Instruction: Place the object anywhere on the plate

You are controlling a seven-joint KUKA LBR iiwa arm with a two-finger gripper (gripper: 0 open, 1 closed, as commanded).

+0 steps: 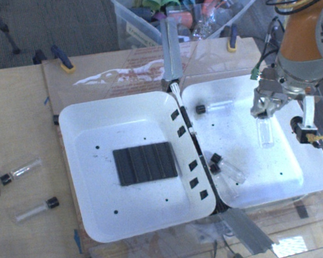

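A: Clear plastic, black cap: two vials lie in the right bin (313, 178), one (212, 107) near its far edge, one (226, 168) by the divider.

B: And the gripper (265, 110)?

A: Over that same bin, with a third clear vial (264, 131) hanging upright from its fingers, which are closed on the tube's top.

B: The plate?

A: The dark ribbed plate (145, 162) lies flat in the left bin (82, 122), well apart from the held vial.

B: Any writing?

A: None readable (everything is too small to tell).
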